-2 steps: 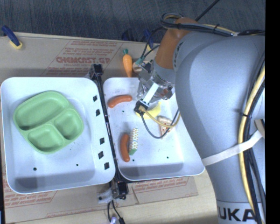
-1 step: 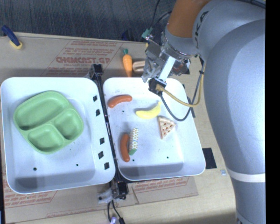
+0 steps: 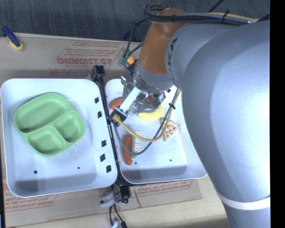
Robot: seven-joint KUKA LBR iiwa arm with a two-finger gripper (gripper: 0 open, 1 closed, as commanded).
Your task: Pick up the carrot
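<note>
Arm [image 3: 228, 103] nearest the lens, huge grey body covering the right side, orange band at the wrist, reaching down into the right bin [image 3: 154, 175]. Left bin [image 3: 19, 175] holds a green divided plate [image 3: 50, 122], nothing else in it. Gripper [image 3: 133, 106] sits low over the upper-left part of the right bin, close to the divider wall between bins; wrist hardware and a looping cable cover the tip, so cannot tell if it is wide or narrow, or whether anything is in it.

Carrot [image 3: 127, 151]: orange, long, lying near the front-left of the right bin along the wall, partly behind the cable loop. Another orange bit [image 3: 116, 102] shows right by the gripper, unclear what it is. Yellow banana-like item [image 3: 151, 114] just beside the gripper, waffle-patterned piece [image 3: 169, 131] further right.

Step judged: descent/approach, no lift evident. Next move probably needs the tip centred on the carrot, which lies nearer the front than the tip. Bin wall and cable crowd that spot; banana is close enough to get nudged.
</note>
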